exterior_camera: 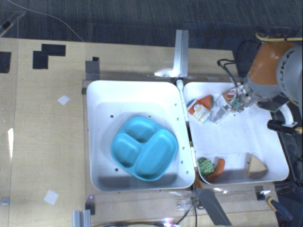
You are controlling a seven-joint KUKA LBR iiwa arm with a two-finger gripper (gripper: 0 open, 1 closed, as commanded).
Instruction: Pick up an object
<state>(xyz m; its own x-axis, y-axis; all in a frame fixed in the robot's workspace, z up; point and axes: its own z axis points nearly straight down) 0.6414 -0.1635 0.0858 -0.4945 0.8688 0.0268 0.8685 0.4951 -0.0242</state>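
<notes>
In the right bin (pixel 246 136), my gripper (pixel 220 112) hangs low over the back part, pointing left. Just to its left lies a red and white packet (pixel 200 109), close to the gripper tip; I cannot tell whether they touch. A small red and white piece (pixel 230 97) shows right behind the gripper. Along the front wall lie a green ball (pixel 205 165), an orange carrot-like piece (pixel 218 168) and a tan wedge (pixel 256 166).
The left bin (pixel 102 126) holds a blue divided plate (pixel 144 148). A metal post (pixel 181 51) stands at the back between the bins. The arm's orange band (pixel 265 63) and a black cable (pixel 227 70) are over the right bin's back right corner.
</notes>
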